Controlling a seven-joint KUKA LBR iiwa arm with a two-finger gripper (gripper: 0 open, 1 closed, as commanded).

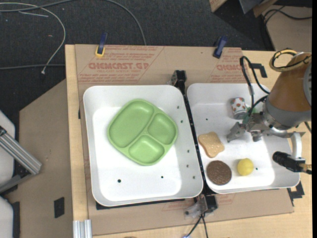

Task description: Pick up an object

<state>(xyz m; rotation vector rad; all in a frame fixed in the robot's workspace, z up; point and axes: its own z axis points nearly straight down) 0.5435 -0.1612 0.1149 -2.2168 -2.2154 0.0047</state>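
The right bin holds a tan slice of bread, a round brown cookie, a yellow lemon and a small white object with red spots. My gripper hangs over the middle of this bin, open, with nothing between its fingers. It is just right of the bread, above the lemon, and below the spotted object. The grey wrist and orange band rise behind it at the right.
The left bin carries a green divided plate. A black divider and clamp sit between the bins. Blue clips hold the cardboard base at the back. Cables trail near the arm at the right rim.
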